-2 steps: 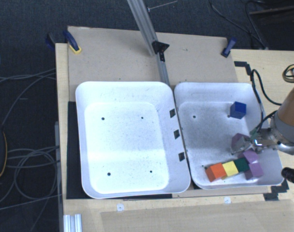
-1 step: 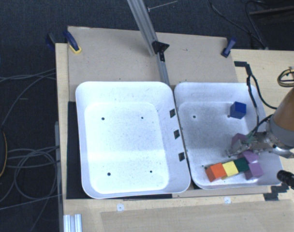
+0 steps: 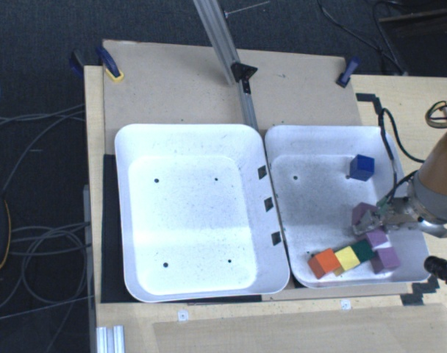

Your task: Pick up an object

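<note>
The right bin (image 3: 312, 153) holds the objects. A blue cube (image 3: 362, 166) sits alone near its far right side. Along the near wall lies a row of blocks: orange (image 3: 325, 262), yellow (image 3: 347, 257), green (image 3: 364, 251) and purple (image 3: 386, 259), with a pink-purple block (image 3: 376, 238) just behind them. A dull mauve block (image 3: 364, 214) lies a little farther back. My gripper (image 3: 387, 216) reaches in from the right, low over the bin, right beside the mauve block and above the pink-purple one. Whether it touches either is unclear.
The left bin (image 3: 187, 204) stands beside the right one, with small clips along the shared rim. A metal bar (image 3: 220, 31) slants over the back of the bench. Blue clamps (image 3: 109, 63) sit at the board's far corners. Cables run along the right edge.
</note>
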`<state>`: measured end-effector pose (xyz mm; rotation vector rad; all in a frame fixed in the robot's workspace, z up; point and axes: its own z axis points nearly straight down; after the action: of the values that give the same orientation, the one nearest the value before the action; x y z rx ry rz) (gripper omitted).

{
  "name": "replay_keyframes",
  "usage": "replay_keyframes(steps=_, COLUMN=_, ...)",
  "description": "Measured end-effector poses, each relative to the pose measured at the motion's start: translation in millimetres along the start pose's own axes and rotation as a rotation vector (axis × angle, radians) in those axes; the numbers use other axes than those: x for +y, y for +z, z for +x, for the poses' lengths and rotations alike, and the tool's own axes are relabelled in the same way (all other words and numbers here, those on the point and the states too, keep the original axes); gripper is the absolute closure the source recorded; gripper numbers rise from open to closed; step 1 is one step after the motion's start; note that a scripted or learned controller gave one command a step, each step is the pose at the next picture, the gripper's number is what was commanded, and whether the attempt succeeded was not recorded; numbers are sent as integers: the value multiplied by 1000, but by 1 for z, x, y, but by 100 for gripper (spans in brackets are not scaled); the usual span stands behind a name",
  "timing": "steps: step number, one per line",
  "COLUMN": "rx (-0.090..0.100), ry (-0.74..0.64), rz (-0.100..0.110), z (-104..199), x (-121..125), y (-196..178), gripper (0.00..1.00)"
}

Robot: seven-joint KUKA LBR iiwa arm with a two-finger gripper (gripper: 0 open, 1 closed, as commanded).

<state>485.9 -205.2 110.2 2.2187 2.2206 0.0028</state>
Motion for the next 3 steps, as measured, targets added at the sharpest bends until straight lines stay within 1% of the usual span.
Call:
replay_keyframes(steps=1, rx=-2, ry=0, rz=-3, z=-11, x=5, y=-54, gripper=100)
replay_keyframes(steps=2, rx=-2, ry=-1, rz=-4, z=-11, x=7, y=-108, gripper=100)
replay_keyframes(steps=3, rx=2, ry=-6, rz=-1, z=38, x=16, y=-120, gripper=100)
